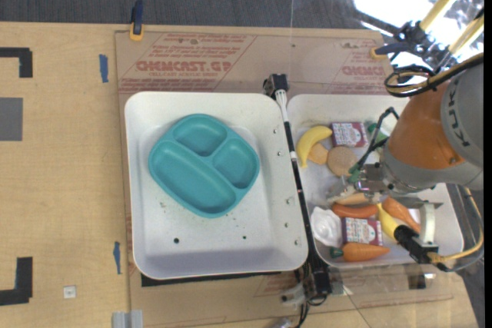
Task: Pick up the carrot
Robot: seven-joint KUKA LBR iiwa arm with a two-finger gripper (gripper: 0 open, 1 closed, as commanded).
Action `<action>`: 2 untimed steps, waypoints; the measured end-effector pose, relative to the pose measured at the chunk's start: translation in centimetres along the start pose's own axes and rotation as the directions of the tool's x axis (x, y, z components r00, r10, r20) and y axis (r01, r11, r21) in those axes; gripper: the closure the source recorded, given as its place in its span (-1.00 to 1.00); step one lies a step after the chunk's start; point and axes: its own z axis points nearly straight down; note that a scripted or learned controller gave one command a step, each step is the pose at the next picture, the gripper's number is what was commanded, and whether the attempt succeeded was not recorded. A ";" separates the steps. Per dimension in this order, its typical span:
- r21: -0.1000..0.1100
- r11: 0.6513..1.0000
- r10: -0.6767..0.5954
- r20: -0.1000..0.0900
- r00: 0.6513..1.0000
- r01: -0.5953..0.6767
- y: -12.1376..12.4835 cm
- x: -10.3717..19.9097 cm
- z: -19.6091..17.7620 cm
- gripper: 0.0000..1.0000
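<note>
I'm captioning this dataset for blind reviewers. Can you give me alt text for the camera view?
A grey and orange robot arm reaches from the right over the right bin, which holds a carrot near its front edge, a banana and other toy foods. The left bin holds a teal divided plate.

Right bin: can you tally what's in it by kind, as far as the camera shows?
Carrots: 3
Bananas: 2
Printed packets: 2
Tan round piece: 1
White cup: 1
Total: 9 visible; the arm may cover more.
</note>
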 end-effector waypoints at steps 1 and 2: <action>0.022 0.945 0.325 -0.001 0.946 -0.325 4.2 8.9 -9.3 1.00; 0.023 0.797 0.604 0.011 0.797 -0.604 5.1 14.8 -9.1 1.00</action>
